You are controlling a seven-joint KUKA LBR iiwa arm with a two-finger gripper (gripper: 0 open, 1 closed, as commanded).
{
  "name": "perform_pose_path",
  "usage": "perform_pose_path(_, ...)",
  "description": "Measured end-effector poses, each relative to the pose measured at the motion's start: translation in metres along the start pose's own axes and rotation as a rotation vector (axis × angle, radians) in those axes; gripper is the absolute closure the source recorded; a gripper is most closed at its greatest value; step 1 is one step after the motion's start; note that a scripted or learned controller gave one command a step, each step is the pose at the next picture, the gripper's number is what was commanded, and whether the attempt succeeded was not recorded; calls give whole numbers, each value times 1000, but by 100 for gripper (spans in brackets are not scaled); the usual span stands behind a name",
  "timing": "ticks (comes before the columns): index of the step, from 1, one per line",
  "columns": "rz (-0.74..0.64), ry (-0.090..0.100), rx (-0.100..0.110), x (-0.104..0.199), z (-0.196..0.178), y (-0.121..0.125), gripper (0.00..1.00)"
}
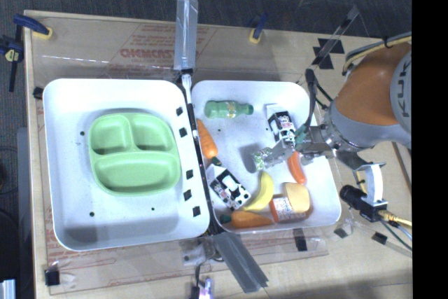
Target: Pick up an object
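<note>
The right bin point(318, 115) holds several items. A green bottle point(227, 109) lies at its back and a carrot point(208, 140) along its left wall. A yellow banana point(261, 194) lies at the front, beside an orange jar with a label point(290, 201). Another carrot point(248, 219) rests against the front wall. Two black-and-white toys lie apart, one at the back right point(280, 124) and one at the front left point(229, 188). My gripper point(264, 157) is low over the bin's middle, just above the banana. A small orange piece point(297, 168) lies right of it.
The left bin point(63, 213) holds a green divided plate point(133, 153). A grey bar point(186, 31) stands behind the seam between the bins. The grey arm with its orange band point(371, 91) covers the right bin's right rim.
</note>
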State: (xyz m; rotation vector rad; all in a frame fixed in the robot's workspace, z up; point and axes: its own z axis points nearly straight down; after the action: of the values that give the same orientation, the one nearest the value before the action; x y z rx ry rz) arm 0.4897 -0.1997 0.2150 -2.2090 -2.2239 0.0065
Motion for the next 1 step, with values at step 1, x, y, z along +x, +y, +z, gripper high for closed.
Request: perform_pose_path(1,-397,0,-2,-12,38,-12,0)
